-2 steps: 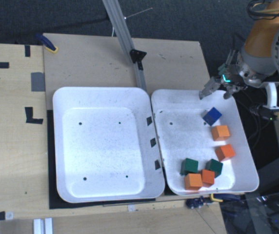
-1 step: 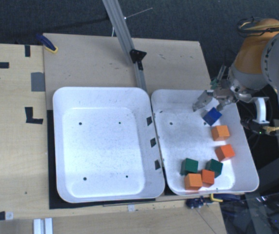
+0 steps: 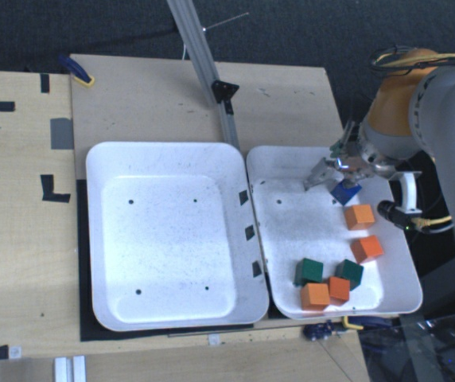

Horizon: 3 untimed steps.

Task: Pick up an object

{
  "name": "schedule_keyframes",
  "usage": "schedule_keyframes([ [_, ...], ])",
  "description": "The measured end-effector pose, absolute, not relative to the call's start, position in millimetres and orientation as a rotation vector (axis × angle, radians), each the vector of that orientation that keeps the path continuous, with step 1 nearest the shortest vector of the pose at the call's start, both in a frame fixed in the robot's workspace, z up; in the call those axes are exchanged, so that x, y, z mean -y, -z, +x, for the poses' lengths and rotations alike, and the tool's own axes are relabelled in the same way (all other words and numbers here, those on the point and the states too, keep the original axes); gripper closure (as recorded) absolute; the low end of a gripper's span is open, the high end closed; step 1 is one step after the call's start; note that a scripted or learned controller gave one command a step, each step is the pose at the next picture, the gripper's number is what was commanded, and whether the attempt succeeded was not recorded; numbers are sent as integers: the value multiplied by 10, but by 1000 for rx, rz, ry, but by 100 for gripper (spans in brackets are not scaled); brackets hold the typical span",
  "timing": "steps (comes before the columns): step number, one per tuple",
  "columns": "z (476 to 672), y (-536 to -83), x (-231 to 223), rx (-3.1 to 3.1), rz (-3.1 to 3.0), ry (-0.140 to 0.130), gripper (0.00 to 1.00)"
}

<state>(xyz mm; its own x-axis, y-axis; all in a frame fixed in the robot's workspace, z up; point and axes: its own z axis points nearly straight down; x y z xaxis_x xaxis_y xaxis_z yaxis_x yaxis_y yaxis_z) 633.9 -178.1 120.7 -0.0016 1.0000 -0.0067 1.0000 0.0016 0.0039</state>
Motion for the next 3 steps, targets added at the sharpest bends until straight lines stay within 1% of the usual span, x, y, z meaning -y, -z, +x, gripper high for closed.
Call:
schedule_keyframes([
  [1,6380,-1154,1797,-2212,2208,-8,0],
  [2,6381,-1240,1800,-2212,2205,-7,100],
  [3,6479,-1796,1737,-2222,2215,-5,100],
])
